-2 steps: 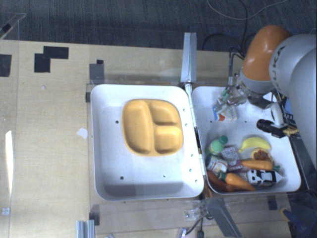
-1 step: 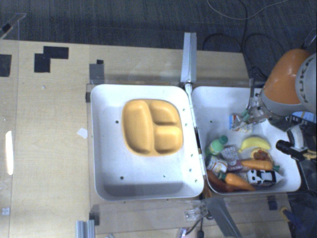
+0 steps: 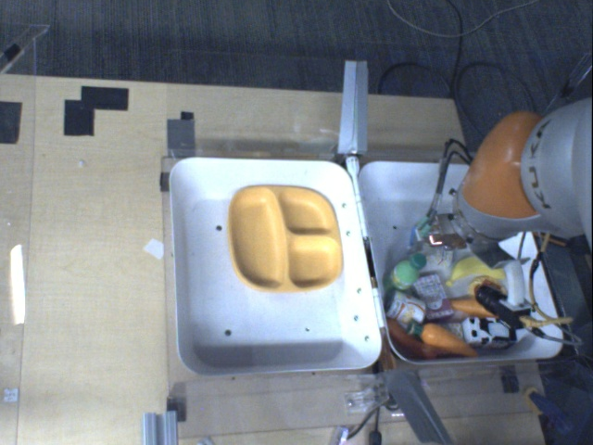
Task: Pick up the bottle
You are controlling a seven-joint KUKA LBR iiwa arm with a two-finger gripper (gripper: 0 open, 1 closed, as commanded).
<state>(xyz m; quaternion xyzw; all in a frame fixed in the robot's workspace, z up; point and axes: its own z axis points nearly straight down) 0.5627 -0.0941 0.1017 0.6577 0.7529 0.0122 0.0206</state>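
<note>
Clutter fills the near half of the right bin [image 3: 389, 188], and the bottle [image 3: 408, 273], green with a pale cap, lies on its side at the left edge of that heap. Just right of it the gripper [image 3: 443, 239] hangs over the pile; whether its jaws are wide or narrow I cannot tell. A yellow sectioned tray [image 3: 283, 237] sits in the left bin [image 3: 199, 276].

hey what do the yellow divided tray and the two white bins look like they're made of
The yellow tray looks like molded plastic, matte: rounded corners, soft-edged compartments, dull even color. The left bin and right bin look like thin white plastic or coated metal, slightly glossy, with faint sheen on the floor; which one is unclear.
</note>
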